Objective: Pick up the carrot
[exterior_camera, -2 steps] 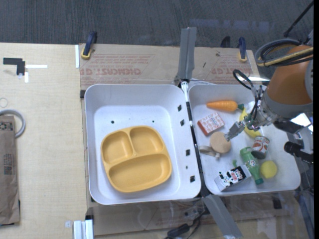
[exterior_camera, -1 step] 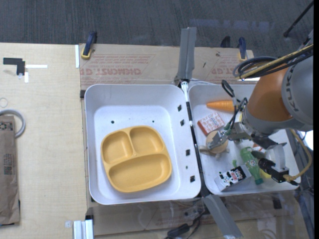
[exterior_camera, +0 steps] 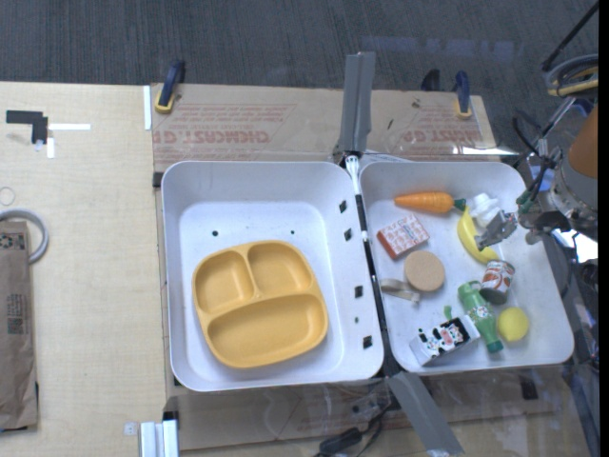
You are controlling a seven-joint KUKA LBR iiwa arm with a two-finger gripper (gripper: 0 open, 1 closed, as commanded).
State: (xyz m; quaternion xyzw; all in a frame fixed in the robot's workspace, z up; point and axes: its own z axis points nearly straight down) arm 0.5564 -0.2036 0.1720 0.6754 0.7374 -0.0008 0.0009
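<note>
Gripper (exterior_camera: 499,225) at right of frame, above banana (exterior_camera: 468,236); finger state indeterminable. Carrot (exterior_camera: 425,201) lies apart, upper left of it.

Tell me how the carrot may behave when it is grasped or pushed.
The carrot looks like a rigid toy, so it probably stays stiff. Its round, tapered body lies on its side, so a push may roll it in a curve. The smooth surface could slip from a loose grip.

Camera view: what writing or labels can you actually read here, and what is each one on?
"CHEMCAST", upside down in red, on the brown sheet behind the bins; smaller print beside it too blurred to read.
Red box: print too small to read.
Cow-pattern carton: nothing readable.
Small can: label blurred.
Brown paper bag: dark print unreadable.
</note>
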